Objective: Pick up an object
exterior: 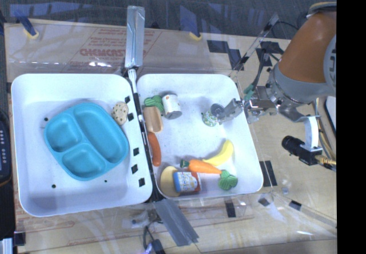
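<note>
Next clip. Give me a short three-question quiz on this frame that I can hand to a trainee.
1. True or false: the blue divided plate lies in the left bin.
2. What lies beside the plate at its upper right corner? A) a spoon B) a speckled cookie C) a cup
3. Name the yellow fruit just above the carrot in the right bin.

Key
1. True.
2. B, the speckled cookie.
3. The banana. The gripper hangs over that bin's upper right part.
</note>
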### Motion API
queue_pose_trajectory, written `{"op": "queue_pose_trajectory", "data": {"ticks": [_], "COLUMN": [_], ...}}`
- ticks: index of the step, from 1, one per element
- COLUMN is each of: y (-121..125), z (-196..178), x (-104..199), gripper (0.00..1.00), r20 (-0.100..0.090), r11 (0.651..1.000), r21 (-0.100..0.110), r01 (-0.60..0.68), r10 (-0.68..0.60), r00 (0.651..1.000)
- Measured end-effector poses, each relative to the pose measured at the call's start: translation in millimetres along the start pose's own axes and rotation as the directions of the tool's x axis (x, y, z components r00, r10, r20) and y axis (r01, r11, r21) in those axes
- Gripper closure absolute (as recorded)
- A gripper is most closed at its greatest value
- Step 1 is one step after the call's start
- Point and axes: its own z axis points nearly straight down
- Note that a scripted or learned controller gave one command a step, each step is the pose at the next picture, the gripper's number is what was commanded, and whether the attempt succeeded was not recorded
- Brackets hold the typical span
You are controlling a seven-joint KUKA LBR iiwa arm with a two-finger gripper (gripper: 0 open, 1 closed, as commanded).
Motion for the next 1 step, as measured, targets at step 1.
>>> {"op": "queue_pose_trajectory", "data": {"ticks": [1], "y": [48.9], "z": [59.9], "x": [17.4], "gripper": [0.0], "r20": [0.0], "r11": [0.976], "r21": [0.003], "r01": [-0.216], "r10": [0.216], "r00": [0.976]}}
